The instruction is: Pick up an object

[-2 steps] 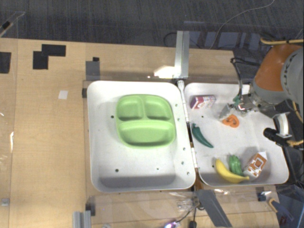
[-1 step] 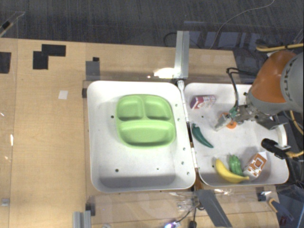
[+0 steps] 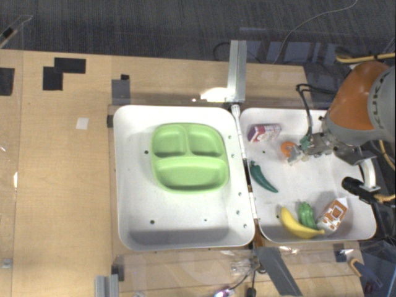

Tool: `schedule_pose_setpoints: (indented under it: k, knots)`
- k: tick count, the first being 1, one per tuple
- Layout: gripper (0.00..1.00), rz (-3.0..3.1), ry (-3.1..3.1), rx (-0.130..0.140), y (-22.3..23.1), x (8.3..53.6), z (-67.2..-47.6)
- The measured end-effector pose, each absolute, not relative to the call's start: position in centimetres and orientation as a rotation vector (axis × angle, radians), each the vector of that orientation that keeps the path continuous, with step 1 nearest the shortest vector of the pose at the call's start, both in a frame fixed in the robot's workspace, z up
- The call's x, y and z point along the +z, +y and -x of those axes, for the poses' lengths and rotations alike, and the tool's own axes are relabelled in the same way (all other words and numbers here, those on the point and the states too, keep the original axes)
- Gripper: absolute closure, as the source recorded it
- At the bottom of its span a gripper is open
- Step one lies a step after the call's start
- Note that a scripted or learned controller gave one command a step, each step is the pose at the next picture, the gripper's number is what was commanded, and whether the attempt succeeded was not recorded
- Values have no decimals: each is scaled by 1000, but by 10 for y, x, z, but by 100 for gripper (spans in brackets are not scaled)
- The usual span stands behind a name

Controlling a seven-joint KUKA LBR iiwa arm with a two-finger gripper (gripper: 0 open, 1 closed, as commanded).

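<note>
My gripper (image 3: 301, 151) hangs low over the upper middle of the right bin (image 3: 322, 184), right beside a small orange object (image 3: 288, 148) that lies just to its left. A purple-and-white packet (image 3: 264, 132) lies at the bin's upper left. A dark green pepper (image 3: 262, 178) rests near the left wall. At the front lie a yellow banana (image 3: 296, 224), a green vegetable (image 3: 306, 215) and an orange-and-white carton (image 3: 333, 214).
The left bin (image 3: 133, 184) bears a green divided plate (image 3: 189, 156). A metal post (image 3: 237, 73) stands behind the divider between the bins. The grey arm with its orange band (image 3: 356, 101) comes in from the right over the right bin's far corner.
</note>
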State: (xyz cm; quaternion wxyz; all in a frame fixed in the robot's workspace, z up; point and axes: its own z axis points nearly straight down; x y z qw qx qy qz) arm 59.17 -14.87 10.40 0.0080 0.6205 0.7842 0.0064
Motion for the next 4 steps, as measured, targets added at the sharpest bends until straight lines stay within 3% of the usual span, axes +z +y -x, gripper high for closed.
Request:
schedule_pose_setpoints:
  k: [1, 2, 3, 4]
  knots:
    - [100, -2038, 2384, 8, -51, 186, -594]
    - [0, -2038, 2385, 6, -52, 186, -594]
    - [0, -1947, 2460, 3, -128, 144, -606]
    - [0, -1951, 2447, 8, -168, 90, -634]
